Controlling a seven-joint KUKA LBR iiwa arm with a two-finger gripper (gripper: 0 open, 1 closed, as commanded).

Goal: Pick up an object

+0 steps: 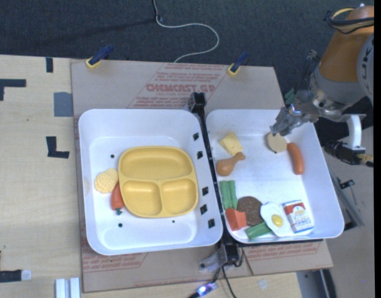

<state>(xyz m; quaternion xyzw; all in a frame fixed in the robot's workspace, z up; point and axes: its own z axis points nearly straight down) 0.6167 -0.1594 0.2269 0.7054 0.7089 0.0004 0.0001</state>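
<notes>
My gripper (282, 128) hangs over the far right part of the right bin (324, 185), reaching in from the right. Its tip is directly above, and close to or touching, a small beige round piece (277, 143) lying on the bin floor. I cannot tell whether the piece is gripped. Just to the right of it lies a red sausage (296, 158). A yellow cheese wedge (231, 144) and a chicken drumstick (229, 162) lie to the left of the gripper.
At the right bin's near end lie green beans (228, 192), a brown patty (248, 208), a fried egg (276, 218) and a red-white carton (297, 216). The left bin (94, 135) holds a yellow divided plate (158, 180), a round cracker (106, 181) and a carrot (116, 197).
</notes>
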